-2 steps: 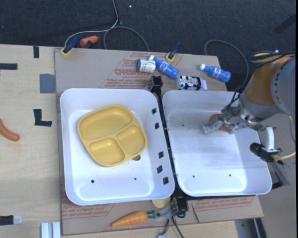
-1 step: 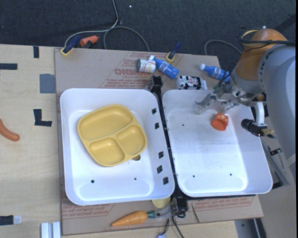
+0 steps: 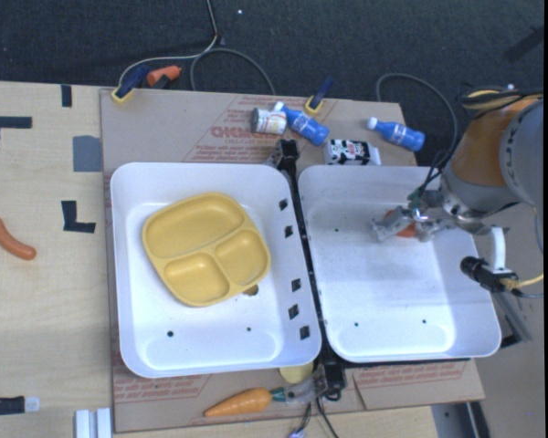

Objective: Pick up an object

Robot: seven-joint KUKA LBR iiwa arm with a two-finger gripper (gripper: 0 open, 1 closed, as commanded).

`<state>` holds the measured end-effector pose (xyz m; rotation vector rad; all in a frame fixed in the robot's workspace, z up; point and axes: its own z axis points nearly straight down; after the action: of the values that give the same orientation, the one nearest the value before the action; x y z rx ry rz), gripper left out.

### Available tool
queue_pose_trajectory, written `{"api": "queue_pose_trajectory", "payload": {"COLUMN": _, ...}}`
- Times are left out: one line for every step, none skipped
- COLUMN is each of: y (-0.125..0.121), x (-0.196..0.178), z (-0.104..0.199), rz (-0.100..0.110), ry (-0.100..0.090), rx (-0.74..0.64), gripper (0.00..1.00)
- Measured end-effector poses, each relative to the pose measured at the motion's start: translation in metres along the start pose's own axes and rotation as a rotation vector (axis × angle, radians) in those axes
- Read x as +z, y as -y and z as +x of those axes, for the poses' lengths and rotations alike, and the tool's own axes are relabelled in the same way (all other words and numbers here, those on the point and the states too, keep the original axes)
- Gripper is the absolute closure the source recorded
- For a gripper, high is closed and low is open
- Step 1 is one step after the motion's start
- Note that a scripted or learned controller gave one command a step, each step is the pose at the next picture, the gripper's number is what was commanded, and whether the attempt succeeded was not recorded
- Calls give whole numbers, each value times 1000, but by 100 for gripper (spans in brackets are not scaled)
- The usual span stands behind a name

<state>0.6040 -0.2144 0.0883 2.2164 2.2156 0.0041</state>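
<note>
Nearest the camera, at the bench's front edge, lies an orange plastic carrot with a green top [image 3: 242, 401], outside both bins. Behind it stands the left shallow white bin [image 3: 137, 336], which holds a yellow three-compartment plastic plate [image 3: 206, 248]. The right shallow white bin [image 3: 393, 336] sits just beside it, and the grey arm with its orange band [image 3: 493, 153] reaches in from the right.

Low in the far part of the right bin is the two-finger metal gripper [image 3: 395, 225]. A small orange-red object [image 3: 407, 231] shows right at its fingers, seemingly between them, so the gripper looks clenched on that piece, though the object is small and partly hidden.

If the grasp is real, the step in hand is the lift. It would go best as a straight, slow rise, with the fingers kept tight, since so small a piece could slip. Should the object stay on the bin floor, the gripper ought to reopen, centre over it, and close again.

Beyond the bins lie two blue-and-white bottles [image 3: 397, 135].
</note>
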Motion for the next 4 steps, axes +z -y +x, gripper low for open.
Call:
{"api": "queue_pose_trajectory", "payload": {"y": -62, "x": 2, "z": 15, "rz": 2, "ry": 0, "rx": -5, "gripper": 0}}
{"api": "queue_pose_trajectory", "payload": {"y": -5, "x": 0, "z": 41, "rz": 1, "ry": 0, "rx": -1, "gripper": 0}}
{"api": "queue_pose_trajectory", "payload": {"y": -7, "x": -10, "z": 40, "rz": 0, "ry": 1, "rx": -1, "gripper": 100}}
{"api": "queue_pose_trajectory", "payload": {"y": -6, "x": -19, "z": 127, "rz": 9, "ry": -7, "rx": -9, "gripper": 100}}
